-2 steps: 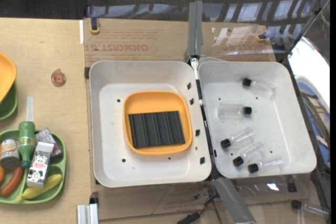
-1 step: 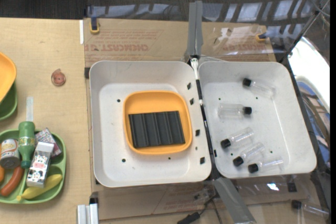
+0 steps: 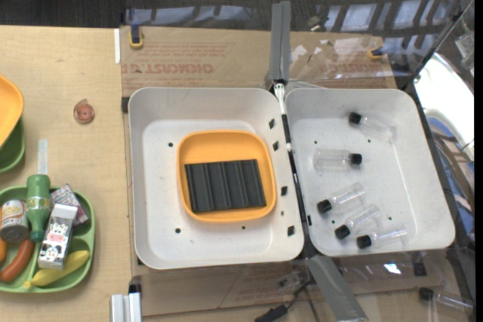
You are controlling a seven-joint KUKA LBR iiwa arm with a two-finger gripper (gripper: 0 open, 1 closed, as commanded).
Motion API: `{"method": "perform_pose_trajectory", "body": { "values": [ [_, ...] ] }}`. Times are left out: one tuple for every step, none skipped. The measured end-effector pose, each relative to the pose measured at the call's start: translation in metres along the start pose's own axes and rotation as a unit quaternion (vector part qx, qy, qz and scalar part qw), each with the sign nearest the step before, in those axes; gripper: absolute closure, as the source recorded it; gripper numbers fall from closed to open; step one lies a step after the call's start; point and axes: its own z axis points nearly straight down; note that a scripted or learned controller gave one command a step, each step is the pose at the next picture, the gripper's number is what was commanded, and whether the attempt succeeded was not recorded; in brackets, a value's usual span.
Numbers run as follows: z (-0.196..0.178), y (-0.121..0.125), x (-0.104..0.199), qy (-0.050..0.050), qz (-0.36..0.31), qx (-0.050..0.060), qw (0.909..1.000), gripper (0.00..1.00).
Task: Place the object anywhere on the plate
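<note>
Lowest in the right white bin (image 3: 423, 162), five clear plastic vials w/ black caps (image 3: 343, 200) lay scattered, all well right of the orange square plate (image 3: 226, 145) holding a dark ribbed slab (image 3: 226, 185) in the left bin; gripper state: can't tell.

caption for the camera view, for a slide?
Orange plate in left bin; five clear vials in right bin.

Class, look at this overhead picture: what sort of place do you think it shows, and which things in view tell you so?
Probably a robotics lab workbench. Two shallow white bins sit side by side: the left bin holds an orange plate bearing a dark ribbed block, the right bin several clear capped vials. Toy food fills a green tray.
</note>
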Motion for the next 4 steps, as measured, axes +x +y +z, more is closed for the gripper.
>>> {"method": "perform_pose_trajectory", "body": {
  "values": [
    [0.037,-0.006,0.014,0.0,-0.132,-0.001,0.9912,1.0],
    [-0.013,-0.002,0.019,0.001,-0.291,0.0,0.9567,1.0],
    [0.039,0.068,-0.036,-0.001,-0.33,0.0,0.9439,1.0],
    [-0.013,0.021,0.001,0.0,-0.343,0.001,0.9392,1.0]
  ]
}}
